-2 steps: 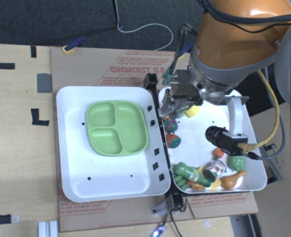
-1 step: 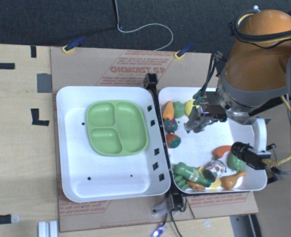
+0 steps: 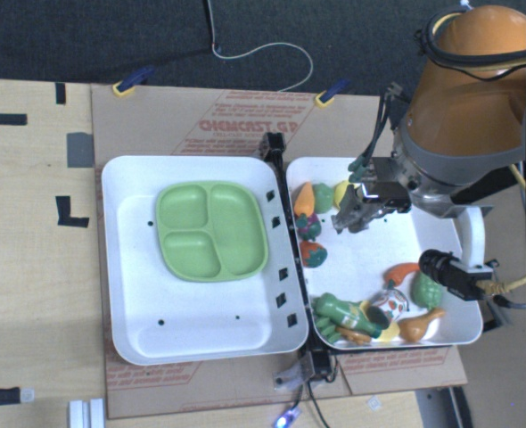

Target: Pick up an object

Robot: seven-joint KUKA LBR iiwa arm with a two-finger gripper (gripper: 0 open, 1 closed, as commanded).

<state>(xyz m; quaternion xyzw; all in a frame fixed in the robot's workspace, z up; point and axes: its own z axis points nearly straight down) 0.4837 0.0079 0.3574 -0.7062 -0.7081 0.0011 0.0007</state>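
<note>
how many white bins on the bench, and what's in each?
2. Left bin holds a green divided plate; right bin holds toy food, some perhaps hidden under the arm.

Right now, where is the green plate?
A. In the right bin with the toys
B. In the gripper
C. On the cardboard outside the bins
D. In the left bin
D. The green plate lies flat in the left bin, while the toys sit in the right bin.

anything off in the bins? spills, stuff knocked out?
Nothing stands out. The green divided plate lies flat in the left bin. The toys are all inside the right bin, most heaped at its near edge. The claw hovers above the right bin.
</note>
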